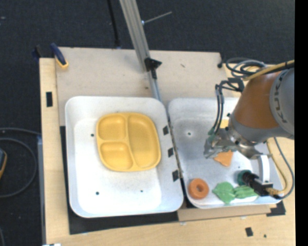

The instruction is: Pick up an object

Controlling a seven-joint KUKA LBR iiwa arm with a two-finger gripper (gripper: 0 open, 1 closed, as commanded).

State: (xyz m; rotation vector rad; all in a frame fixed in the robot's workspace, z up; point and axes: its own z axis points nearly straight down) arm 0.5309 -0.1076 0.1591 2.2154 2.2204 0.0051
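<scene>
in the right bin (195,114), near its lower right quarter, a gripper (215,150) hanging low under a grey arm with an orange band (259,104), reaching in from the right. just below and to the right of the gripper tip, touching it or very nearly so, a small orange wedge (224,159), most likely the thing to be picked; upper edge of the wedge tucked under the gripper, so no telling whether anything is clamped on it or merely hovering over it. state of the tool: cannot tell from this angle, hidden by the wrist body and cables. long axis of the wedge seemingly slanting from upper left to lower right, though too much of it covered to be sure. further down along the bin's front edge, an orange ring (198,188), then a crumpled green piece (231,192) just to its right, both apart from the gripper. probable next need: a short drop almost straight down, shifted slightly toward the lower right, to centre on the wedge. in the left bin (74,137), well apart from the arm, a yellow divided tray (128,141) with three compartments. part of some large lettering on the arm's casing at the far right, cut off and not readable; no other brands or labels legible.
</scene>
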